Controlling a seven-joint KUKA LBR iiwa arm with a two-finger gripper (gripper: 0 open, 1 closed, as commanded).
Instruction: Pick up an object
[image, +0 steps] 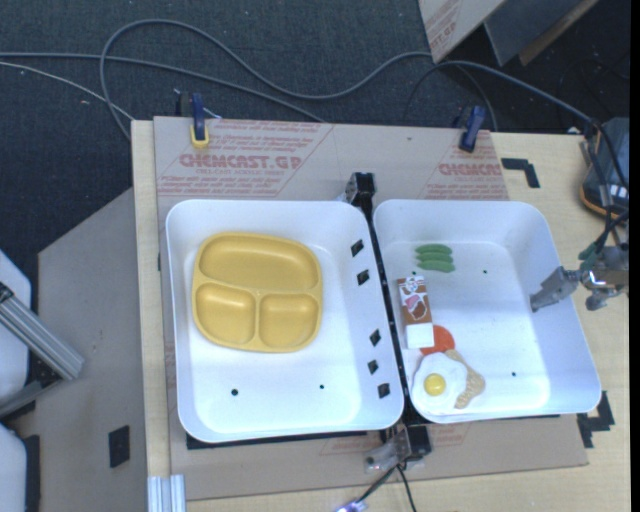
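End effector (556, 289) hovers at right bin's (520, 222) edge, near green pods (435, 258).

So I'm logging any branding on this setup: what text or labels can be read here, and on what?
"CHEMCAST GP", red print on the clear sheet at the bench's far left.
"CHEMCAST", red again on the sheet at the far right; the rest is blurred.
Smaller red lines around both: too small to read.
Brown-and-white packet in the right bin: printed, but unreadable.
Cardboard box at the top edge: markings too blurred.
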